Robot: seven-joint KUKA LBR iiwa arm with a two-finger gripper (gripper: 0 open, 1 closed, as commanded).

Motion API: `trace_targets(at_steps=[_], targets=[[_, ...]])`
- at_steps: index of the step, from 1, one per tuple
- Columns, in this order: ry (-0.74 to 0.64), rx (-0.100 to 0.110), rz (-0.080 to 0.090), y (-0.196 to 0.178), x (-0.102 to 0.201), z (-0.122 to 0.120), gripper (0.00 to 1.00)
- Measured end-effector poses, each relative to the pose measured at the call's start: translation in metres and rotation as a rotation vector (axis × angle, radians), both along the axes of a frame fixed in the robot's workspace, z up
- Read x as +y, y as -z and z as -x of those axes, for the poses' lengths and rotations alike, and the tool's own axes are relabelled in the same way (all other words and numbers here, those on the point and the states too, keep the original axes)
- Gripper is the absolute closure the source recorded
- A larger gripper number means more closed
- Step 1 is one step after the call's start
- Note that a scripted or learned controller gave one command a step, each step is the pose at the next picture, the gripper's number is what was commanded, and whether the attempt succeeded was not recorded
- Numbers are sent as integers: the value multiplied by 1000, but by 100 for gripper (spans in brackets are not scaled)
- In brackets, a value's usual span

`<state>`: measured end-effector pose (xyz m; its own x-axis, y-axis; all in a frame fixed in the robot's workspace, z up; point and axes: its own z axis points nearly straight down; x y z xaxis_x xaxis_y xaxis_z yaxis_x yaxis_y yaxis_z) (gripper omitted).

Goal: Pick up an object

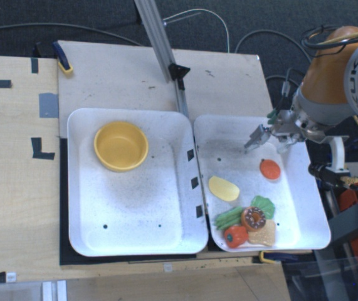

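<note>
I count two white bins, the left bin (78, 231) and the right bin (304, 212), set side by side. In the left one I see a single yellow bowl (121, 145). In the right one I make out about seven small items: one orange-red piece (269, 169), one pale yellow piece (224, 189), two green pieces (264, 204) (228, 219), one round donut-like piece (254, 218), one red piece (235, 236) and one tan piece (263, 234).
</note>
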<state>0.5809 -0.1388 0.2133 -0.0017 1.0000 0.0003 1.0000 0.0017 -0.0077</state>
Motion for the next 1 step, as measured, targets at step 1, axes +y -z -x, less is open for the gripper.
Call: trace_targets(at_steps=[1], targets=[[1, 1, 0, 61, -7, 2, 0]])
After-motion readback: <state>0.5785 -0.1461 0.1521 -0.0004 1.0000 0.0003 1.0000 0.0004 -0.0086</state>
